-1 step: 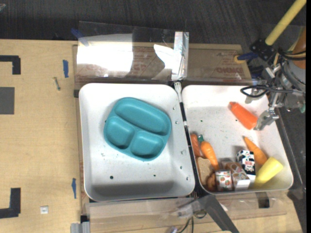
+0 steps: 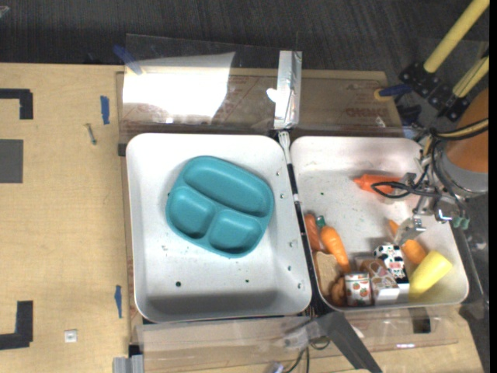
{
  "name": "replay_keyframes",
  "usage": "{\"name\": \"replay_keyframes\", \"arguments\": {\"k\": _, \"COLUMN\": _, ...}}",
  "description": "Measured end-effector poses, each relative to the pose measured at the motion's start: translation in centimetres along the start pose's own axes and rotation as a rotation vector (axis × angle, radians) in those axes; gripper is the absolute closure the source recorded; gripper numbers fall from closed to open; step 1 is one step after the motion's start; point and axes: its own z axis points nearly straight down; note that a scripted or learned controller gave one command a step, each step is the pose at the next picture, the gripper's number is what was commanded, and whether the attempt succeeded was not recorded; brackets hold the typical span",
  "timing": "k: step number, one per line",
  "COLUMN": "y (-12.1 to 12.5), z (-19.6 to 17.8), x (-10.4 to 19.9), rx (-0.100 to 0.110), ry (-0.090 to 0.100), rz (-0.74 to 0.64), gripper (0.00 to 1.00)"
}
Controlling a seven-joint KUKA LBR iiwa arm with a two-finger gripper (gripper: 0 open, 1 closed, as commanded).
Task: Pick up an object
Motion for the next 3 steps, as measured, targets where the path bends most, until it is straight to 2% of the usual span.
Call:
{"name": "replay_keyframes", "arguments": {"k": 1, "y": 3.9, "z": 0.8, "x": 4.6, "rx": 0.0, "ry": 0.001, "rz": 0.063, "gripper": 0.0}}
{"name": "replay_keyframes", "arguments": {"k": 2, "y": 4.0, "z": -0.5, "x": 4.2, "rx": 0.003, "ry": -0.013, "rz": 0.061, "gripper": 1.0}}
{"name": "replay_keyframes", "arguments": {"k": 3, "y": 4.0, "z": -0.4, "x": 4.2, "rx": 0.002, "ry": -0.011, "rz": 0.061, "gripper": 0.0}}
